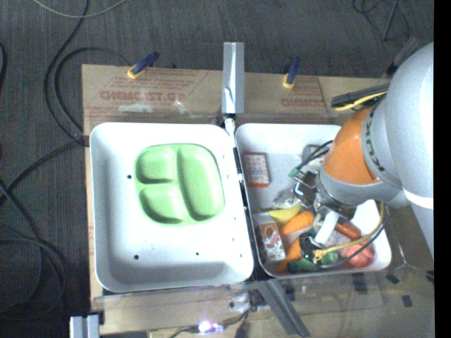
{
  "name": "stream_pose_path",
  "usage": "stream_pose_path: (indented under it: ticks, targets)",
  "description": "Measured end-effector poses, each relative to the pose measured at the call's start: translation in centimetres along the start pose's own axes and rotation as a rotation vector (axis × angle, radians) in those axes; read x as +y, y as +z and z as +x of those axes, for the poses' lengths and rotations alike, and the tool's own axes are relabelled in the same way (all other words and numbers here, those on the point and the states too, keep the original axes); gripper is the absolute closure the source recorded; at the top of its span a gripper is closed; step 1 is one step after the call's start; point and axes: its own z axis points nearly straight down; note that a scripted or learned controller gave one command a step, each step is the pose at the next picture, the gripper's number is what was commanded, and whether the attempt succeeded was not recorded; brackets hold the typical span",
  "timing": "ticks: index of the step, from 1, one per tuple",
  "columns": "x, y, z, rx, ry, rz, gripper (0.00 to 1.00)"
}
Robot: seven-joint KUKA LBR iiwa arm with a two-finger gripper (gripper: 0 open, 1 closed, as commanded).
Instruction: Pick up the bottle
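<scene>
The bottle (pixel 272 239) lies in the right bin (pixel 248 189), at eight o'clock from the pincer (pixel 315 243). The pincer hangs over toy vegetables (pixel 299 224). A green divided tray (pixel 180 183) sits in the left bin (pixel 106 210).

Faint red print on the cardboard sheet (pixel 151 94) is unreadable.

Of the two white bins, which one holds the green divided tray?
The left bin. The green tray, with three compartments, lies in its middle. The right bin instead holds small items, such as a carrot, and the arm reaches into it.
</scene>
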Motion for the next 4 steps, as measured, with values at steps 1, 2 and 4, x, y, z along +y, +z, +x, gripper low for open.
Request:
stream_pose_path:
  ticks: [1, 2, 4]
  targets:
    - [4.3, 0.5, 3.9, -0.002, -0.089, 0.002, 0.00]
    - [4.2, -8.5, 10.4, -0.005, -0.021, -0.003, 0.00]
    - [11.7, 1.0, 9.0, -0.020, 0.259, 0.045, 0.00]
